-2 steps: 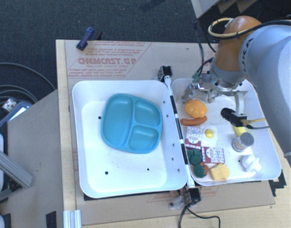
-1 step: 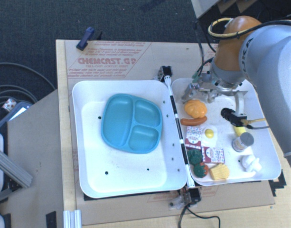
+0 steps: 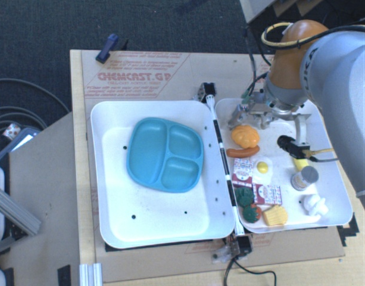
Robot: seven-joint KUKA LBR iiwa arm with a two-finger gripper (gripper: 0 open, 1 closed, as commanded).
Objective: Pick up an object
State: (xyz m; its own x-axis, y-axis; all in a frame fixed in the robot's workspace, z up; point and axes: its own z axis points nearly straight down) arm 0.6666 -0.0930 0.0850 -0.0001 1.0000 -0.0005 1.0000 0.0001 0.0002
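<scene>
My gripper [image 3: 252, 115] hangs low over the far end of the right bin [image 3: 337, 183], directly behind an orange lumpy toy fruit [image 3: 246, 136]. A brown-red sausage [image 3: 243, 152] lies just in front of the fruit. Further toward the near side lie a fried egg [image 3: 263, 167], a small white and red carton [image 3: 243, 170], a second carton [image 3: 268, 193], green toy vegetables [image 3: 247, 201] and a yellow ridged piece [image 3: 275, 215]. Nothing shows between the gripper's parts.
The left bin [image 3: 111, 207] holds a blue divided plate [image 3: 165, 154]. A grey cylinder [image 3: 305, 177] and a small white object [image 3: 315, 205] lie at the right bin's right side. The grey arm [image 3: 337, 70] covers the far right corner. A blue clip [image 3: 106, 48] lies on the board behind the bins.
</scene>
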